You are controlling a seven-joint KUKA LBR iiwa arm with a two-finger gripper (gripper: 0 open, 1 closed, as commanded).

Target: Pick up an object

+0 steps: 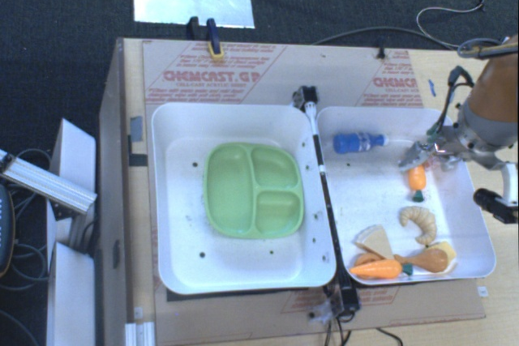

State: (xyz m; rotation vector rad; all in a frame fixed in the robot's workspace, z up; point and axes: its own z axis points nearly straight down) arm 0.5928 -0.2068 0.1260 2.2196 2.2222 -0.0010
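At the right of the frame the gripper [422, 151] hangs low in the right bin [486, 243] just above a small carrot [417, 179], whether open or closed I cannot tell, so the approach looks underway and next needs a clean descent.

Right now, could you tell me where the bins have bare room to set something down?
Left bin: bare floor rings the green tray, widest on its left. Right bin: a bare patch between the blue bottle and the wedge. Crowded: its near edge, with carrot, croissant and drumstick, and beside the gripper.
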